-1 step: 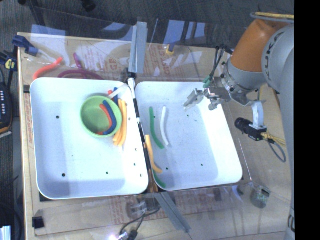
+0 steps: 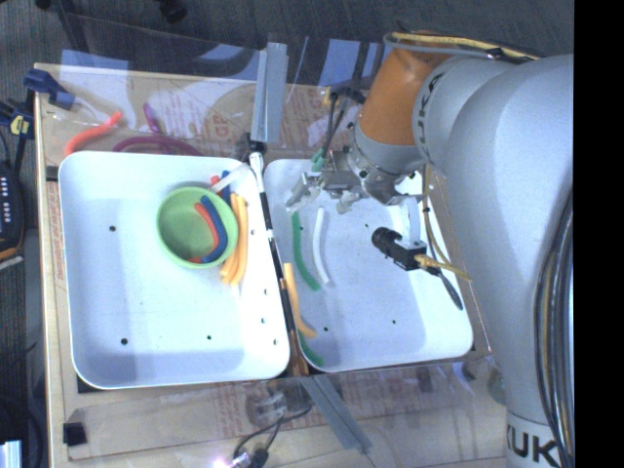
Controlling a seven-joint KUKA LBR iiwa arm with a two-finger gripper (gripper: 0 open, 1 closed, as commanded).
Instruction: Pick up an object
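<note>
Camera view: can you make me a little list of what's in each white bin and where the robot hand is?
left bin: green bowl with coloured curved pieces in it; orange sticks beside the bowl
right bin: green strip, white strip beside it, orange stick by the left wall
gripper: over the right bin's far end, near the strips' tops

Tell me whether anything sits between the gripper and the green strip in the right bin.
Nothing visible does. The gripper is at the right bin's far end, right by the green strip's top end. A white strip lies close alongside and might crowd a grasp.
</note>
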